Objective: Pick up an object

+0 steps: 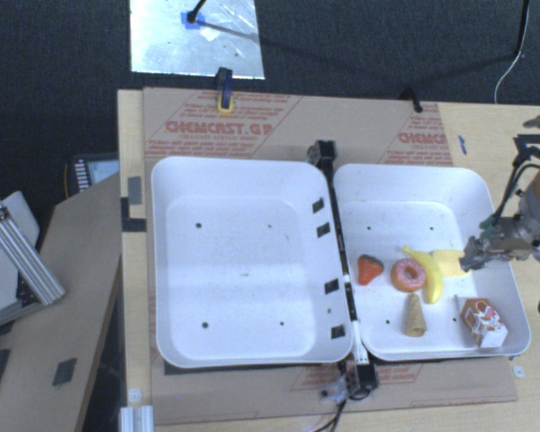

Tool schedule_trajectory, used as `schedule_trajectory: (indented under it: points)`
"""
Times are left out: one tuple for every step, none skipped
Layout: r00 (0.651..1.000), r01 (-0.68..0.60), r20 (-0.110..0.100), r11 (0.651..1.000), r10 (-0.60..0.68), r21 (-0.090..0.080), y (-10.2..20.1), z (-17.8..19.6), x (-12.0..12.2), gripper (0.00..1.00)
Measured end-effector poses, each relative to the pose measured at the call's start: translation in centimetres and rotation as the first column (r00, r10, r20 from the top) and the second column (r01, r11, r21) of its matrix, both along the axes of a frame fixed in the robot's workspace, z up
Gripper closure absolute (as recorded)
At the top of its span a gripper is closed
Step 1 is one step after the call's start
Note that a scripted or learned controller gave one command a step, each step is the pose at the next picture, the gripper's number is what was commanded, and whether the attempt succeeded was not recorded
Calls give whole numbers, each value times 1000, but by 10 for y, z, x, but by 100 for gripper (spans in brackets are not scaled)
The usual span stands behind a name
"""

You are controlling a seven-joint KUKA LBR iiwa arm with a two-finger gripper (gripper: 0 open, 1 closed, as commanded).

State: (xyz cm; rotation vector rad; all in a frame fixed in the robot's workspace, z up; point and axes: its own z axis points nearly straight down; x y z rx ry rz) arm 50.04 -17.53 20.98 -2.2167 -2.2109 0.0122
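Observation:
The right bin holds several small toy foods. A red strawberry lies near its left wall, with an orange donut just to its right. A yellow banana curves beside the donut, and a pale yellow piece touches the banana's upper right. A tan cone lies nearer the front. A red and white box sits in the front right corner. My gripper reaches in from the right, low over the bin and right at the pale yellow piece's right edge.
The left bin stands next to the right one, with a black hinge strip between them. Both rest on a cardboard sheet. A shiny metal plate lies on the dark floor behind the bench.

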Motion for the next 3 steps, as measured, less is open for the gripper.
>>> schedule_trajectory:
  points:
    - [1000,-11,16,1000,11,-1,58,30,-13,100]
    - [1000,-12,16,1000,12,-1,100,35,-8,100]
    - [1000,-5,16,1000,5,-3,97,35,-8,0]
